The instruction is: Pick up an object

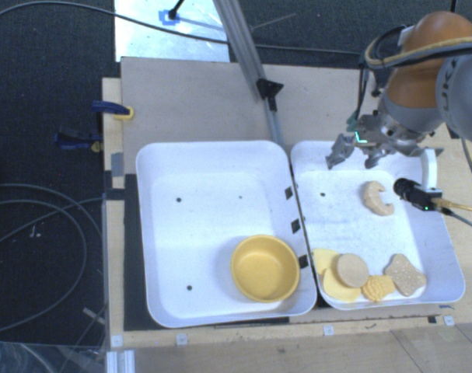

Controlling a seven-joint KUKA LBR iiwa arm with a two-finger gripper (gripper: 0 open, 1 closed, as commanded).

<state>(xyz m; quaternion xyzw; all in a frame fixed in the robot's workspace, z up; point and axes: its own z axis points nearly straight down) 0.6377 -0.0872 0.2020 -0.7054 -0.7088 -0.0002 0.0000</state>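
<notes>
My gripper [356,156] hangs over the back edge of the right bin [438,243], its two dark fingers spread open with nothing between them. A tan crescent-shaped pastry [378,198] lies in that bin, just in front of and to the right of the gripper. Along the bin's front edge lie a round tan disc [351,270] on a yellow flat piece [334,284], a ridged yellow cookie [378,287] and a tan toast slice [405,275]. A yellow bowl [265,267] stands upright in the front right corner of the left bin [181,208].
A grey pole [243,45] slants down to the bench behind the seam between the bins. A black camera unit [414,192] juts from the wrist beside the pastry. Blue clamps [96,123] grip the bench's left edge. Cables lie on the floor at left.
</notes>
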